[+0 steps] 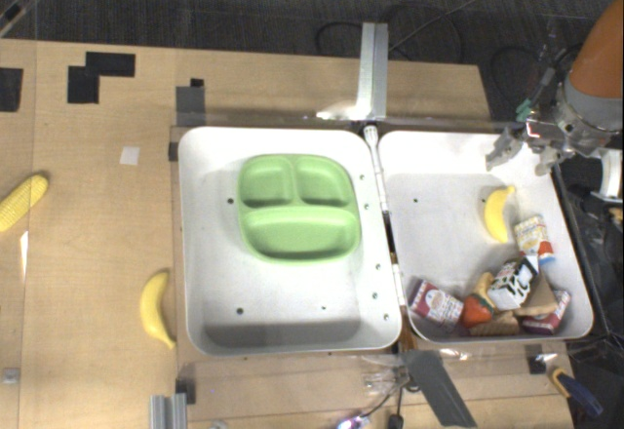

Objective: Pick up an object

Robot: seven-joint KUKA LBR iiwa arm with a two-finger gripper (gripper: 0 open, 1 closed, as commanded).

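Your hand (521, 150) hung with its fingers apart and nothing between them, over the far right corner of the right bin (429, 232). The curved, smooth yellow banana (498, 213) lay just below it, toward the near side. I judged that rounded skin could slip sideways, and the glossy cartons (507, 295) heaped beyond it sat crowded enough to snag a finger.

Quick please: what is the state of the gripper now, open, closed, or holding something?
Gripper: open, holding nothing, above the top right corner of the right bin, just above the banana.
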